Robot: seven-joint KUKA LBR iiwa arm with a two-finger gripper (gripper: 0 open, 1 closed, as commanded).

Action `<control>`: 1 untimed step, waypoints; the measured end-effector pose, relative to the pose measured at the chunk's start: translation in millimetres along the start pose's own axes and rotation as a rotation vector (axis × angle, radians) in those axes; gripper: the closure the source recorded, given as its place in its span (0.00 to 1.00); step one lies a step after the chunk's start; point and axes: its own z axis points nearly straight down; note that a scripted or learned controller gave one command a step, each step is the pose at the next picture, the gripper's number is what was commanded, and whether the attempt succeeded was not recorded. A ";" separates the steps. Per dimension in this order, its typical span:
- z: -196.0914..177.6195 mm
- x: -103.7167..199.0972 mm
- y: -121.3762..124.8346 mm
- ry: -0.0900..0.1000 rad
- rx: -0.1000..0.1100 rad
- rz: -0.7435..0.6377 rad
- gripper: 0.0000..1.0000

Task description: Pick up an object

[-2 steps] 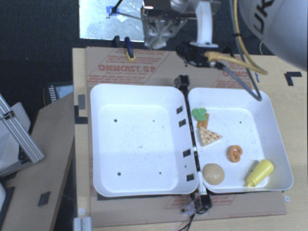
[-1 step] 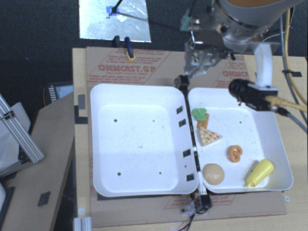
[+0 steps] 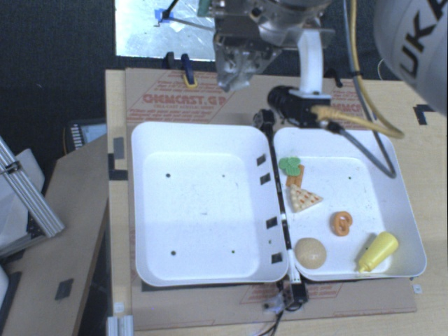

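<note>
The pincer (image 3: 234,72) hangs high at the top of the view, above the counter's (image 3: 115,103) far edge and just beyond the back rim of the left bin (image 3: 196,135). Its metal body blurs into the wrist above it, and the fingertips merge into one grey wedge, so whether it stands wide or narrow I cannot tell. Nothing shows between its fingers. The arm's upper part is cut off by the top edge, and a big grey link is cropped at the top right corner.

All the objects lie in the right bin (image 3: 364,161), below and to the right of the pincer and well apart from it. Nearest to it is a green piece (image 3: 290,164), with an orange bit (image 3: 295,178) touching it; their shapes are too small to name surely. Just past them lies a tan wedge (image 3: 304,200). Further off sits an orange ring (image 3: 341,223), then a round beige ball (image 3: 311,252) near the front rim, and farthest a yellow bottle (image 3: 377,250) lying tilted in the front right corner.

A yellow cable (image 3: 357,123) and a grey hose (image 3: 374,152) cross the right bin's back rim, hiding part of it.
</note>
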 end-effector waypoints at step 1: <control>-0.4 9.1 32.5 -0.001 -0.001 0.005 1.00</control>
